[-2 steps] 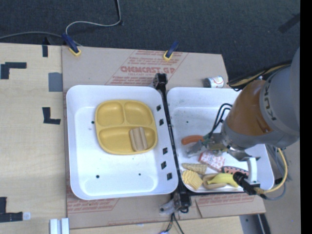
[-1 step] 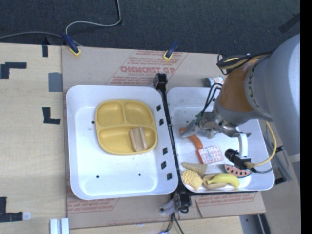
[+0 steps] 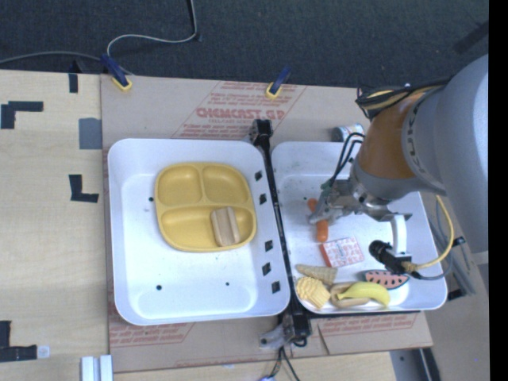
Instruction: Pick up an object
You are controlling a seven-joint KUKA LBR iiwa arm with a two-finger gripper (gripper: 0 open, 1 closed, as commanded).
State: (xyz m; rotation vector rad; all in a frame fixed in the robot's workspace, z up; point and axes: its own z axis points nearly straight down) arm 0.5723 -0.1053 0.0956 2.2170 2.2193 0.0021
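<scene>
The gripper (image 3: 325,205) hangs low over the left middle of the right bin (image 3: 298,161), at the end of the grey arm with its orange band (image 3: 381,145). Just below it lies a small orange carrot-like piece (image 3: 321,231), and a bit of orange (image 3: 313,205) shows at the gripper's left tip. A red-and-white packet (image 3: 342,252) lies a little further toward the front. Along the bin's front edge sit a yellow corn cob (image 3: 312,293), a tan wedge (image 3: 316,273), a banana (image 3: 363,294) and a watermelon slice (image 3: 386,277).
The left bin (image 3: 131,236) holds a yellow divided plate (image 3: 198,193) with a tan block (image 3: 226,226) in its front right section. A black divider (image 3: 270,213) runs between the bins. Black cables (image 3: 393,256) trail off the wrist over the right bin's right side.
</scene>
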